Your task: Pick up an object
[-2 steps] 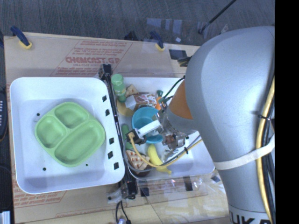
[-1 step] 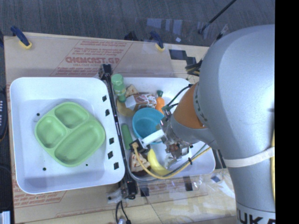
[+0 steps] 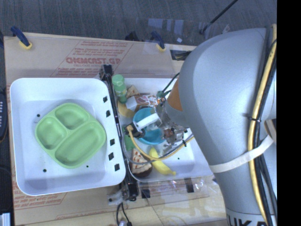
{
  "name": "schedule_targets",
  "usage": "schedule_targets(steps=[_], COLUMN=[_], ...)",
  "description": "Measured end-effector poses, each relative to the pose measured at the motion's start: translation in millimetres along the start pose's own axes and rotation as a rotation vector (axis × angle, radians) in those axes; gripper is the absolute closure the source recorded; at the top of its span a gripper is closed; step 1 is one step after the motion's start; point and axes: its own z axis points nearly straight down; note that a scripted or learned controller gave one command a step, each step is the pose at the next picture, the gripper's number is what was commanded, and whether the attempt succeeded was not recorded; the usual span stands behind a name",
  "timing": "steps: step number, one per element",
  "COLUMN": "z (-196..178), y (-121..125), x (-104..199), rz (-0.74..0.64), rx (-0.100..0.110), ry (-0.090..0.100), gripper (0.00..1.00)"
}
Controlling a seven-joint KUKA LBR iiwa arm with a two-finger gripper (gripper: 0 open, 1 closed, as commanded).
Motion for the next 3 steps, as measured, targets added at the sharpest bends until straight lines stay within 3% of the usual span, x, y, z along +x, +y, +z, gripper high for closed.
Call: schedule_targets(steps=[1,2,3], z=[7.6,0.1,3.0], y=[43.2,8.4,15.4], x=[72.6,8.8,41.8], rz=[0.001,-0.093,0.014], rx=[0.022,0.0,0.012], ry=[-0.131,-0.005,-0.055], gripper=[0.0,0.0,0.0])
